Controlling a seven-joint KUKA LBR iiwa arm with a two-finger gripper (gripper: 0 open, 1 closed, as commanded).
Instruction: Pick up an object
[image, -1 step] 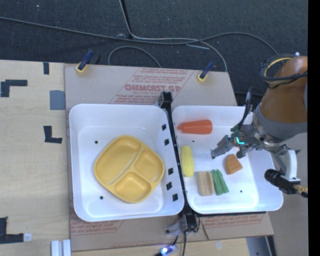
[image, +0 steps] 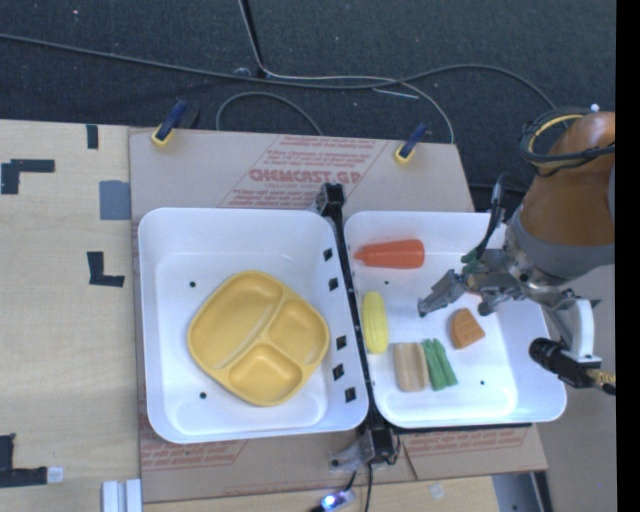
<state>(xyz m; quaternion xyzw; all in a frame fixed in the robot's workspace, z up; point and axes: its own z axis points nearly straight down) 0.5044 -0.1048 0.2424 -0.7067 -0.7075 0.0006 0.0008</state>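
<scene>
Right now the hand (image: 462, 291) hangs low over the right bin (image: 530, 405), just beside a small orange wedge (image: 465, 328); whether it is open I cannot tell, and nothing shows in its grip. Carrot (image: 391, 254), corn (image: 374, 321), bread stick (image: 408, 366) and green beans (image: 438, 363) lie close. Best to centre over one piece, well off its neighbours, before descending.

Both bins (image: 160, 300) look like smooth white plastic with a slight sheen. The yellow tray (image: 258, 337) is matt plastic. The carrot (image: 390, 254), corn (image: 374, 321) and other toy foods look like smooth plastic. Under the bins lies matt brown cardboard (image: 290, 170) on a pale wood-look bench (image: 50, 330).
</scene>
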